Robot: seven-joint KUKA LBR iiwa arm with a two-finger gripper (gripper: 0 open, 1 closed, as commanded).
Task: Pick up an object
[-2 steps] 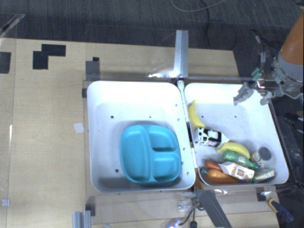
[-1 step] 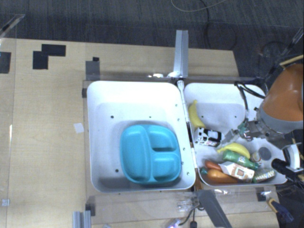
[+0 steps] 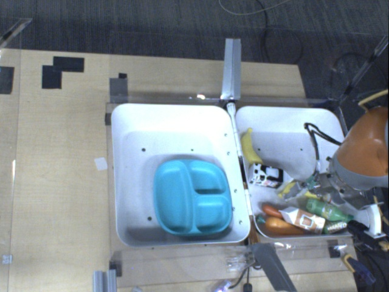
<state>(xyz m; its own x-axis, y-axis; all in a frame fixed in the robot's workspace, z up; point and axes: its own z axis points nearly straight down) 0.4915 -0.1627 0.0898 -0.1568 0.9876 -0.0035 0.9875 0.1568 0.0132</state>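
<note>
The right bin [image 3: 285, 126] holds a pile of small items along its near side. A yellow banana [image 3: 246, 146] lies against the bin's left wall, with a black-and-white patterned piece [image 3: 265, 175] beside it. An orange carrot [image 3: 281, 225] and a white carton [image 3: 304, 219] rest at the near edge, and a green bottle [image 3: 328, 210] lies to their right. My gripper [image 3: 316, 188] is low over the right part of this pile, just above the green bottle and some yellow scraps [image 3: 290, 187]. The arm's grey wrist and orange band [image 3: 368, 142] cover what is under it.
The left bin [image 3: 130, 132] contains a blue divided plate [image 3: 193, 194] toward its near side. A metal post [image 3: 232, 66] rises behind the wall shared by the bins. A black cable [image 3: 316, 140] loops off the arm over the right bin.
</note>
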